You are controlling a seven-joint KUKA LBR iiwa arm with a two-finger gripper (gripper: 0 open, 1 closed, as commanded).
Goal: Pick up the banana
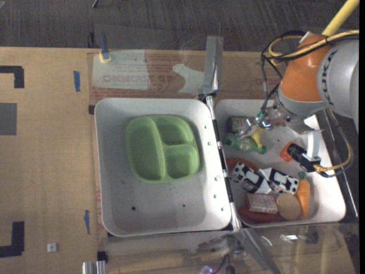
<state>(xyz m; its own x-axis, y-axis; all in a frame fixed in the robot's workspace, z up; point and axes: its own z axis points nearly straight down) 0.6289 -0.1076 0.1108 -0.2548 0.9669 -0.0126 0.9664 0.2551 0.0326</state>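
banana (257, 137) (mostly) under tool (256, 124)

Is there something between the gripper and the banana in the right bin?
Nothing visible stands between them. The gripper sits low in the right bin, directly at the banana, whose yellow shows just under it. A green item lies close beside it.

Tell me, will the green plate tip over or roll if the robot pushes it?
Probably not. The green plate lies flat and wide in the left bin, so it would likely just slide. It looks like moulded plastic with three sections, so it is probably stiff and light. Its low rim may be hard to grab.
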